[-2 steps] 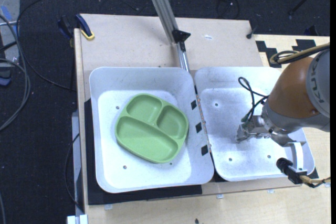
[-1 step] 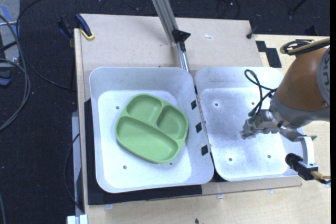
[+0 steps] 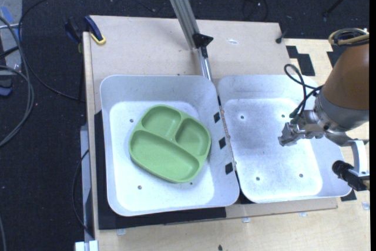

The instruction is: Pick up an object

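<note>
My wrist, orange band and all, fills the right edge, and my gripper [image 3: 286, 137] hangs over the right bin [image 3: 258, 185], near its right side; whether it is spread or closed I cannot tell from this angle, and nothing shows in its grasp. The only object on offer, a green divided plate [image 3: 170, 143], lies flat in the left bin [image 3: 117, 185], well apart from me. As I judge it, the pick is not yet begun: crossing over, descending and grasping all remain
</note>
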### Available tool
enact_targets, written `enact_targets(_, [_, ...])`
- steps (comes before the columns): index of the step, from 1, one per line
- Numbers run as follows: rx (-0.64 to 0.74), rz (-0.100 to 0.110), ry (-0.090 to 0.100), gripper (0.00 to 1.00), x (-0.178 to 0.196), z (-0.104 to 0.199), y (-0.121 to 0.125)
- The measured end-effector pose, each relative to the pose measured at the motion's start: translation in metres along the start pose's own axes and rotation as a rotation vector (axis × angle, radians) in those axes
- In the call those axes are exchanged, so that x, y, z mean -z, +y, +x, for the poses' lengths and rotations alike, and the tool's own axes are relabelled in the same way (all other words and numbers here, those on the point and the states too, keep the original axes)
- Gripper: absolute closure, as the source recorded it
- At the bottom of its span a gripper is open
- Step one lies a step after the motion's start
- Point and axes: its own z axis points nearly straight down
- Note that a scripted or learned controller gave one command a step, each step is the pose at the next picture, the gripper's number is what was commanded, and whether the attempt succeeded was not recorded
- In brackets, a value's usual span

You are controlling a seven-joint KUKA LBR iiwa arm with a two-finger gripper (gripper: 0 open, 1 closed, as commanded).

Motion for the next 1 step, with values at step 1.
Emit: enact_targets(1, [0.001,0.001,0.000,1.00,0.0254,-0.0001,0.0014])
